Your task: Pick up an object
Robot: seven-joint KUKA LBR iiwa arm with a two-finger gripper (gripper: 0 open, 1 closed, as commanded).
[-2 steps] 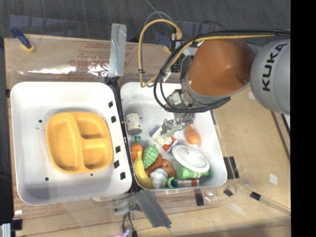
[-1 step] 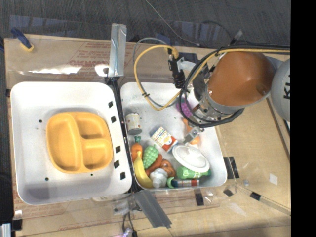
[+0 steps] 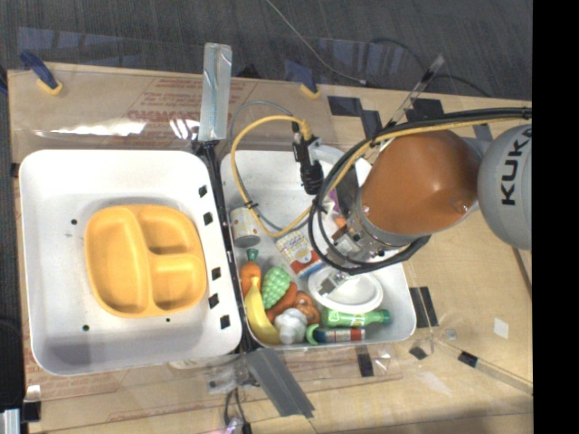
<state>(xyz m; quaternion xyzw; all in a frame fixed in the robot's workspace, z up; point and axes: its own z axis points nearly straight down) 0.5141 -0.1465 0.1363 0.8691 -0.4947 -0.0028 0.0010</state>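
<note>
Right bin (image 3: 271, 165); yellow banana (image 3: 257, 317), curved, beside green toy (image 3: 277, 285)

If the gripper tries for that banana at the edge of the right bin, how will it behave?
The banana looks like smooth moulded plastic, so probably light, stiff and a bit slippery. Its curve may make it swivel between fingers. It lies against the right bin wall with toys crowding it, so a push would likely jam it.

You have one fixed camera above the bench, looking down at a slant and set far enough back to take in both shallow white plastic bins, left (image 3: 36, 242) and right (image 3: 271, 165), side by side. The dark carpeted floor (image 3: 118, 7) fills your top edge. The grey arm with the orange band (image 3: 421, 183) enters from your right, over the right bin.
</note>
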